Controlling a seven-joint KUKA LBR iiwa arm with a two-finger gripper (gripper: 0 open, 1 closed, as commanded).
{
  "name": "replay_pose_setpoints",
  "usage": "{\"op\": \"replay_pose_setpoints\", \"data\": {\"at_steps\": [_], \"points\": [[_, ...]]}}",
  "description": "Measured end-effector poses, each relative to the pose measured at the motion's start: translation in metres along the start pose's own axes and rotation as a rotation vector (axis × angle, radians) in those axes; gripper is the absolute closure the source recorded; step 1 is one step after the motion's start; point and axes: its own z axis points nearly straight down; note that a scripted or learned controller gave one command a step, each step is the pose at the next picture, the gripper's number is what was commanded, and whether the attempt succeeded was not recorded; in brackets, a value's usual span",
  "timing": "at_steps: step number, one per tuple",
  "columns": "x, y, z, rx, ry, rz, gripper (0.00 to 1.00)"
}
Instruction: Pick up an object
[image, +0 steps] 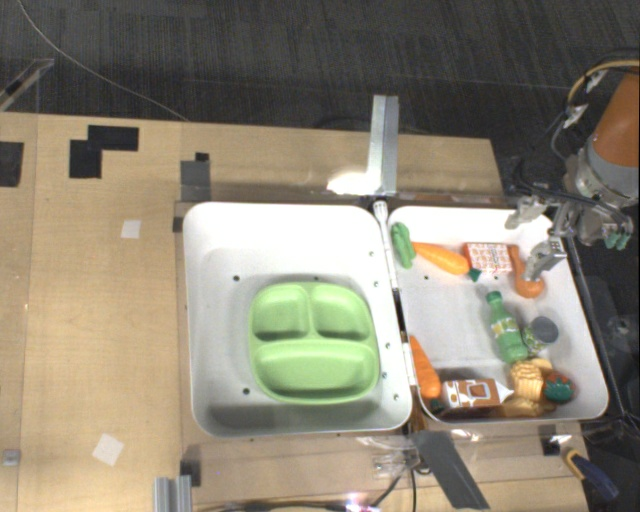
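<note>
Camera view: we log the gripper (541, 262) low over the right bin's (592, 340) far right side.
Gripper state: we cannot tell its opening or whether it has hold of anything.
Below the tip: small orange piece (529, 288), touching or just under it.
Just left: red-and-white carton (491, 259), then a carrot (438, 258) with a green top.
Nearer us: green bottle (506, 328), grey disc (543, 328), brown carton (472, 396), second carrot (424, 368).
Left bin (210, 250): green divided tray (313, 340).
</note>
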Motion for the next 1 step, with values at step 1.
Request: {"op": "replay_pose_setpoints", "data": {"at_steps": [1], "points": [[-0.0283, -0.017, 0.1079, 0.001, -0.002, -0.009, 0.0]]}}
